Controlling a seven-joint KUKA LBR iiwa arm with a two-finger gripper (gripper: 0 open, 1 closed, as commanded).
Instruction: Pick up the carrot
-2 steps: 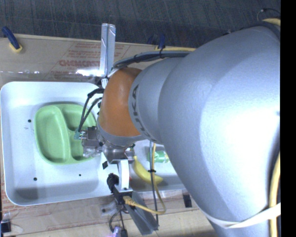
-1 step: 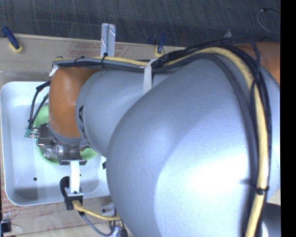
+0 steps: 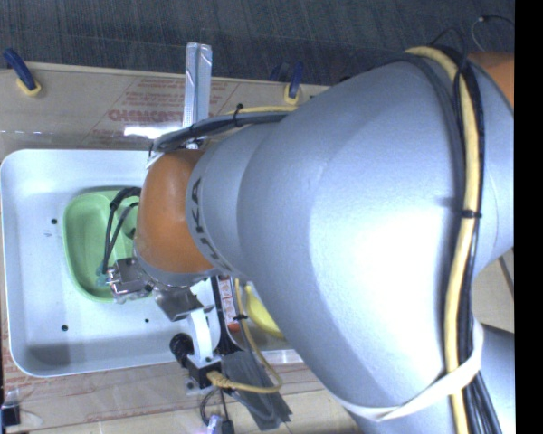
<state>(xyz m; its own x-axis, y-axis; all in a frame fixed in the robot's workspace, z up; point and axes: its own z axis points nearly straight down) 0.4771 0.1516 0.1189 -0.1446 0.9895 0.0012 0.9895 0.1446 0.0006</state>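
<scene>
A large grey robot arm [image 3: 362, 233] reaches in from the right and covers most of the scene. Its orange band [image 3: 167, 211] sits above the wrist, over the middle of the left white bin [image 3: 27, 242]. The bin rests on a brown tabletop [image 3: 100, 107] with red printed lettering along its far side.

Inside the left bin, a light green bowl-shaped object [image 3: 86, 238] lies toward the bin's middle, partly hidden under the wrist. Black cables [image 3: 118, 224] run from the wrist across the green object.

The hand [image 3: 127, 283] points down into the bin beside the near edge of the green object; only a small metal part of it can be seen, and I cannot tell how far open it is or whether it has hold of anything.

No carrot can be made out; the arm hides much of both bins. A yellow object [image 3: 258, 319] peeks out beneath the arm, right of the wrist, too hidden to identify.

A metal upright post [image 3: 197, 84] stands at the far side of the tabletop, with blue clamps [image 3: 23, 70] on the far edge.
</scene>
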